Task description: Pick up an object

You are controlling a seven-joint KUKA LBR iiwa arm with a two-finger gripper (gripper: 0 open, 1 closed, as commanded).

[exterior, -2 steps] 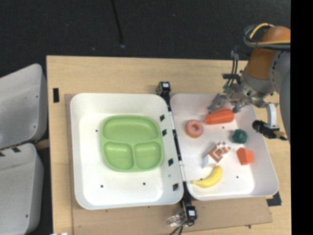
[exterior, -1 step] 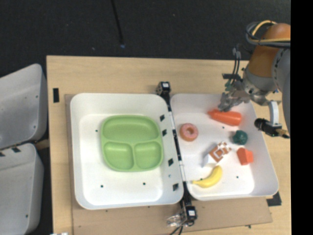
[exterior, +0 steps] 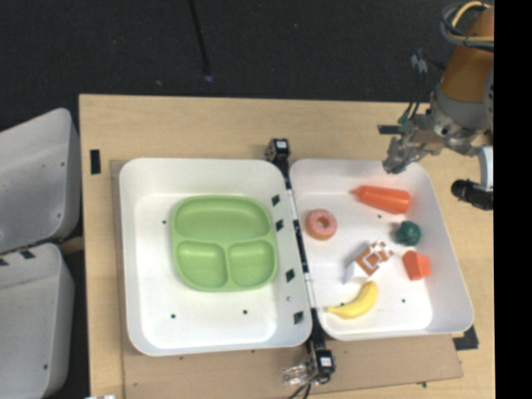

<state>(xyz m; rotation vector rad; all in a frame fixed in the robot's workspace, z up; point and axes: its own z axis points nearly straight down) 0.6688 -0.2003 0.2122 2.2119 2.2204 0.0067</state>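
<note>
While arm [exterior: 465, 73] hangs over right bin's [exterior: 440, 306] far corner, left bin [exterior: 141, 306] holds green plate [exterior: 223, 242]. Right bin: carrot [exterior: 382, 197] just below gripper [exterior: 397, 161], then banana [exterior: 356, 301], donut [exterior: 321, 224], orange block [exterior: 416, 264], small teal thing [exterior: 407, 232]. Gripper grips nothing; how wide it's open, can't tell.

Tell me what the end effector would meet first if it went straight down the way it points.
Probably the right bin's far rim or the bare floor just inside it. The end effector hangs over that corner, up and right of the orange carrot. Depth is unclear from this slanted view.
</note>
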